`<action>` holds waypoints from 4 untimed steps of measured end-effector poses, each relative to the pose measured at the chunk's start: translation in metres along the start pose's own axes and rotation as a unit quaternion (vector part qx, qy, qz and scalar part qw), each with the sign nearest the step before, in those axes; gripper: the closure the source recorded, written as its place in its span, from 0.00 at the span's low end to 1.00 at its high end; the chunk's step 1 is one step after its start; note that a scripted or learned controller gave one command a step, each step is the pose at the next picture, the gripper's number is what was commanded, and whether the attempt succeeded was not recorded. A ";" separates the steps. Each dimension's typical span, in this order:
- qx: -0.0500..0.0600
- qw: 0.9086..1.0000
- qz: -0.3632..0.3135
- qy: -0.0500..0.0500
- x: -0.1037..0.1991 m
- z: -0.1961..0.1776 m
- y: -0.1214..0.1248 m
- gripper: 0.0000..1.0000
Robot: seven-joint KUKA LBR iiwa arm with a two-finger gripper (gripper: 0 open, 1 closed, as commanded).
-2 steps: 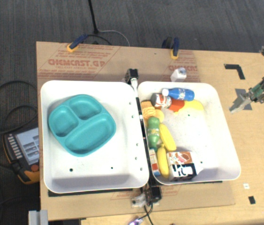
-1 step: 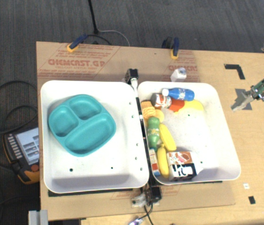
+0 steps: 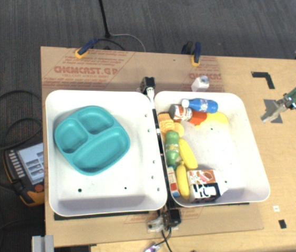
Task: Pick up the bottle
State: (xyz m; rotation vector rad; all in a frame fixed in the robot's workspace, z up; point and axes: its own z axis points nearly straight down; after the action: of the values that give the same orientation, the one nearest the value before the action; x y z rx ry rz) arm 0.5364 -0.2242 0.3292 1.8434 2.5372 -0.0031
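The bottle (image 3: 202, 106) is blue with a white cap and lies on its side at the far edge of the right bin (image 3: 245, 156). Its cap end touches a brown and white can (image 3: 178, 112). An orange piece (image 3: 197, 118) and a yellow piece (image 3: 217, 119) lie just in front of it. My gripper (image 3: 283, 105) is at the right edge of the view, over the bare bench outside the right bin. It is well to the right of the bottle and nothing shows in it.
The right bin also holds a green item (image 3: 172, 140), a yellow banana (image 3: 187, 154) and a printed box (image 3: 204, 184) along its left and near sides. A teal divided plate (image 3: 91, 139) lies in the left bin (image 3: 63, 193). A small white object (image 3: 200, 83) sits on the bench behind the right bin.
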 end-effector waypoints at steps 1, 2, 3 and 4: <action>0.000 1.000 0.000 -0.001 0.000 -0.010 0.001 1.00; -0.001 1.000 0.000 -0.001 0.000 -0.020 0.001 1.00; -0.001 1.000 0.000 -0.002 0.000 -0.029 0.002 1.00; -0.002 1.000 -0.001 -0.002 0.000 -0.039 0.003 1.00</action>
State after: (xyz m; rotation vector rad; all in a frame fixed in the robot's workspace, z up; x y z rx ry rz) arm 0.5389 -0.2235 0.3683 1.8385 2.5331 -0.0021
